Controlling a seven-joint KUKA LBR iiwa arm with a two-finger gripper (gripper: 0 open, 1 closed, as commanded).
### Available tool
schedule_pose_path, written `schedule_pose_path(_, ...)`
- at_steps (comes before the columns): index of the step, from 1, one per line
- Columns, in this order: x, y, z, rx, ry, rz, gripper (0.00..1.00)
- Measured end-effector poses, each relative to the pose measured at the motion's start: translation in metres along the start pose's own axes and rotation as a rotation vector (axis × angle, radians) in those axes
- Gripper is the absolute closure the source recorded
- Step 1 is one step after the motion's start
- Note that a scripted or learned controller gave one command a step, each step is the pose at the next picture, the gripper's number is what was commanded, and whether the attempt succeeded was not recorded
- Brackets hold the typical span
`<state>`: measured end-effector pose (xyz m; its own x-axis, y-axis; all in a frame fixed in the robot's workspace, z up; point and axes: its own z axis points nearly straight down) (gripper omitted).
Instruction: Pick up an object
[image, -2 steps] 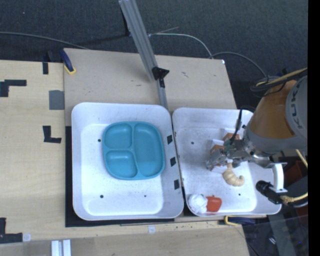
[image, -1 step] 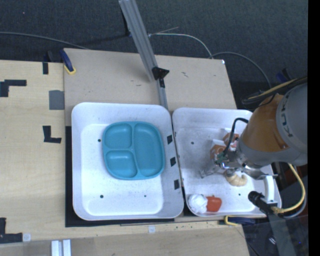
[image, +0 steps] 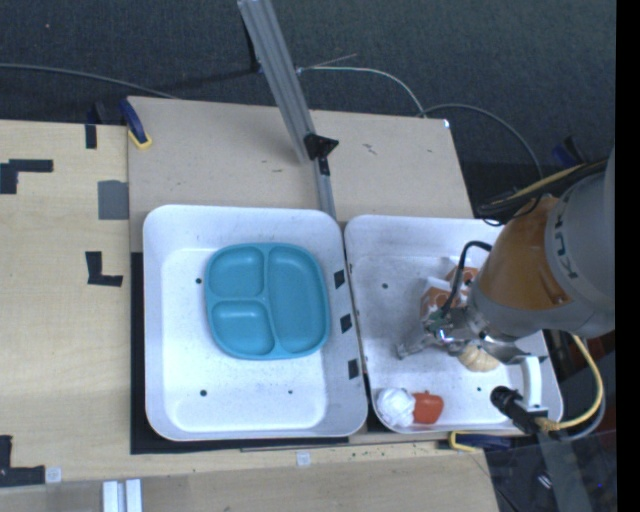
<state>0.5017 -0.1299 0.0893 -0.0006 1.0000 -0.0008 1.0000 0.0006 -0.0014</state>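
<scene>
Sitting side by side on the surface (image: 250, 150) are 2 white bins. The left bin (image: 170, 330) holds a teal plate (image: 267, 300) with 3 compartments. The right bin (image: 385, 250) holds a white ball (image: 397, 404) touching a red object (image: 428, 407) near its front edge, and a tan object (image: 482, 359) beside the gripper (image: 440, 330), which reaches low over the bin's middle. Whether anything is grasped cannot be told.

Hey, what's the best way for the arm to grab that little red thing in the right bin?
Probably straight from above, jaws closing across the middle of the red object. It looks small and rounded, lying near the right bin's front wall with a white object against its left side, so close the jaws front-to-back rather than left-to-right.
</scene>
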Motion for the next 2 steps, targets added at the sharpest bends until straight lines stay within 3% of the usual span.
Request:
schedule_pose_path(1,0.001,0.0,-0.01,0.002,0.002,-0.001,1.0)
schedule_pose_path(2,0.003,-0.005,-0.07,-0.005,0.0,-0.001,1.0)
